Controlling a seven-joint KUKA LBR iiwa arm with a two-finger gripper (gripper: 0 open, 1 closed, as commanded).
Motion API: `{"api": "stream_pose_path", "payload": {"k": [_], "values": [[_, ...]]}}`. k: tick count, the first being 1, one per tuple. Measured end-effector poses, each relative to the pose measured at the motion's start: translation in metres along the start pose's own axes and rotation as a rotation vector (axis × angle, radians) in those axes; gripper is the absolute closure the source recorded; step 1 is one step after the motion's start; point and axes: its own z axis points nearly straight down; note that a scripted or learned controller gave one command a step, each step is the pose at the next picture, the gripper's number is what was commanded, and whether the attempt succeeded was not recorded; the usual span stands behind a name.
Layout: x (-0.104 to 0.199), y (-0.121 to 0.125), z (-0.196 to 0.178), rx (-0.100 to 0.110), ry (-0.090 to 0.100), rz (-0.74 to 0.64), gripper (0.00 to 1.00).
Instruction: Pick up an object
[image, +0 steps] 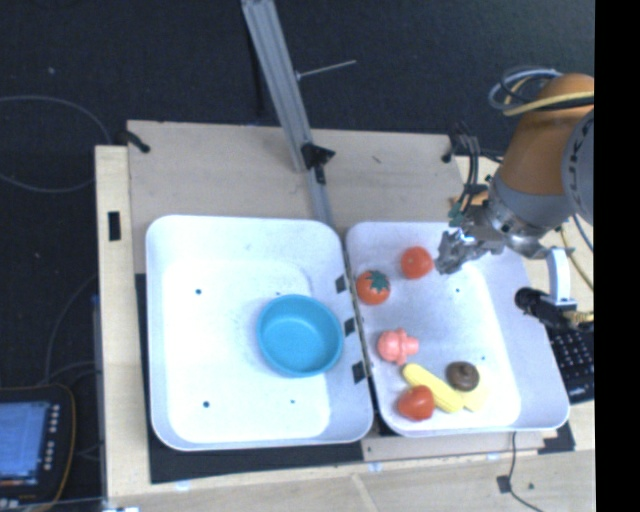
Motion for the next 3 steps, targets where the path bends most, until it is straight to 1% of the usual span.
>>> {"api": "stream_pose_path", "payload": {"k": [1, 2, 3], "values": [[0.05, 0.0, 0.005, 0.005, 0.002, 0.0, 1.0], [0.109, -0.006, -0.007, 0.006, 0.005, -0.002, 1.0], [0.168, -0.007, -0.005, 0.01, 0.004, -0.001, 1.0]]}}
